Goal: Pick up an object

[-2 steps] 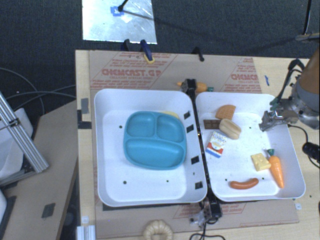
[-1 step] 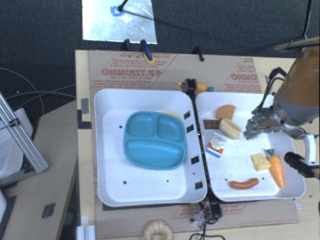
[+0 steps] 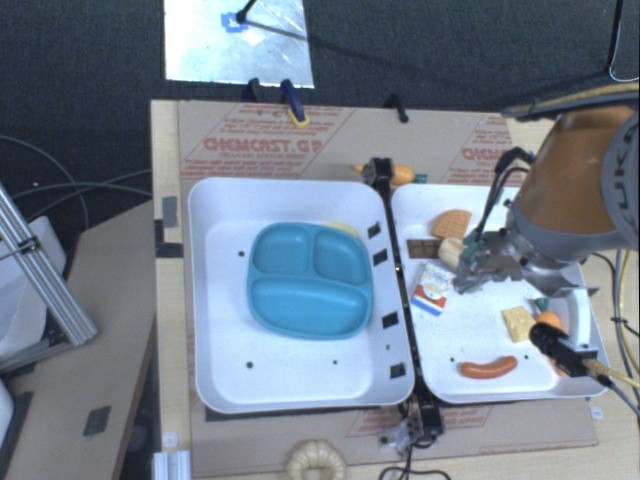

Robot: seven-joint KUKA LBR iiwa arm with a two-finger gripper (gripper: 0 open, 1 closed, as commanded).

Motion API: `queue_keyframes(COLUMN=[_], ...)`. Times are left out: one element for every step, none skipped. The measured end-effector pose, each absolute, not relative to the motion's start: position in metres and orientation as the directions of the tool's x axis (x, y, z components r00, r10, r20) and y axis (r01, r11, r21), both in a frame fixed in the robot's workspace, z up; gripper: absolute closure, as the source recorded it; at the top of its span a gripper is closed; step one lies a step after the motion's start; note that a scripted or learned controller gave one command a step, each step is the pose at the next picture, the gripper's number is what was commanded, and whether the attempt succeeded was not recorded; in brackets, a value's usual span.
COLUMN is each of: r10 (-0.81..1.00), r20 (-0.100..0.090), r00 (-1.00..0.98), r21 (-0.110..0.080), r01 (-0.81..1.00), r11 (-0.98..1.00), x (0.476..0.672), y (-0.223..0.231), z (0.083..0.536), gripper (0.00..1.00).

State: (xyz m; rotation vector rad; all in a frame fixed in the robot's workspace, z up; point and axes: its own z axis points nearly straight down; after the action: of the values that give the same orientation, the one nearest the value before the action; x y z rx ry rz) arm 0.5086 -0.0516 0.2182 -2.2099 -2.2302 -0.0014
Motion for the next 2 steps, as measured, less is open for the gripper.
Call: queue_keyframes(r10=[1.0,1.0], r20=[0.001,0.0], r00=[-0.006,-0.001], r21=[0.003,0.0], r01=[1.0,1.0], r11=[0.006,0.001], x=[0.502,0.492], y=[-0.047,-0.047], z=[0.233,0.229], gripper=[1.0,1.0])
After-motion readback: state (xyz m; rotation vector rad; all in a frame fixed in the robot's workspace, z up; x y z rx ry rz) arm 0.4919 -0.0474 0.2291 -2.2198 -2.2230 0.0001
